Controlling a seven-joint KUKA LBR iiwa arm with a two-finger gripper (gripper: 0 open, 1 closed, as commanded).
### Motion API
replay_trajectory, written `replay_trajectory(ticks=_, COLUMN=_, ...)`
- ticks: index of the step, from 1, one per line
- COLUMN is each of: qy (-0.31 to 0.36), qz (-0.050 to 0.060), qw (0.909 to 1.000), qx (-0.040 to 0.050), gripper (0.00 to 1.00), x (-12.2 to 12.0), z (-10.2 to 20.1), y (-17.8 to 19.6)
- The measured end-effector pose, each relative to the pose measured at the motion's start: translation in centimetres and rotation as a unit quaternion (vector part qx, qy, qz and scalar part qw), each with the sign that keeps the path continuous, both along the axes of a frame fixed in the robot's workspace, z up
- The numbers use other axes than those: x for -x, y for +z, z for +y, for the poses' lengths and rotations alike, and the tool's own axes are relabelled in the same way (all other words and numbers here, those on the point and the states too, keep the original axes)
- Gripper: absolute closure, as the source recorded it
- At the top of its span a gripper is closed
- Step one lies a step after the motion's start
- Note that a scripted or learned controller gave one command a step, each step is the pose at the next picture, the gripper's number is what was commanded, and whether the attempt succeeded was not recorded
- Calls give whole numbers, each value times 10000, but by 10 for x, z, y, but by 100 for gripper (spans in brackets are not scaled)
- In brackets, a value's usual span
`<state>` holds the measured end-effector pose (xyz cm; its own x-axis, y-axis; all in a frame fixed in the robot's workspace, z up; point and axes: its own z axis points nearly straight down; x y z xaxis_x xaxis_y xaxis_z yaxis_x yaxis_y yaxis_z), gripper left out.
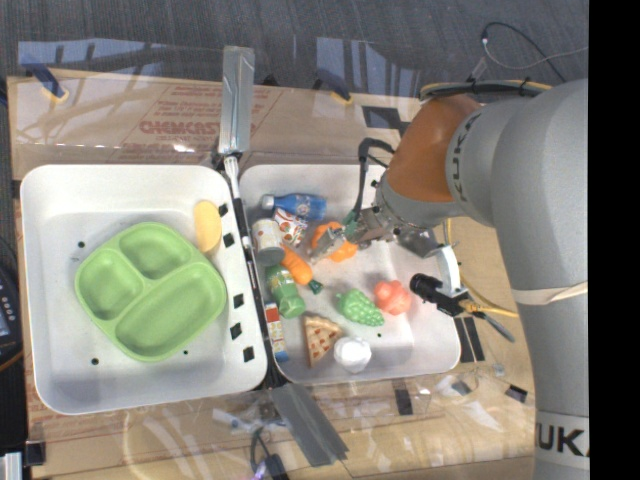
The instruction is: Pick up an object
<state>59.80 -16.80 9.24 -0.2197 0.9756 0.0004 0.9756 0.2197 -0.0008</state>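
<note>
From the overhead camera, the grey arm with its orange band comes in from three o'clock and dips into the right-hand white bin (440, 353). Its two-finger gripper (352, 230) sits low at about twelve o'clock of the toy pile, right against a small orange plastic piece (333, 240). That looks like the pick it is after, though I cannot tell how wide the gripper stands or whether it has anything.

The clutter is bunched along the bin's nine o'clock wall: a blue-and-white packet (297, 207), an orange carrot-shaped toy (297, 267), a green bottle (284, 294), a pizza-slice toy (319, 337), green toy grapes (360, 308) and a red-pink fruit toy (392, 296) towards five o'clock.

The left-hand white bin (50, 368) holds a green sectioned plate (150, 288), with a yellow oval toy (207, 224) at its two o'clock.

Writing: "UK" on the arm's base at five o'clock; the red print on the cardboard (150, 118) is too blurred to read.
</note>
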Motion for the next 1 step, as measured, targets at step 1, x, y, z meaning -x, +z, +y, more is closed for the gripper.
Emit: replay_trajectory(ticks=1, qy=21, qz=-4, qw=10000, qx=5, gripper=100, x=-1, z=-1, y=11)
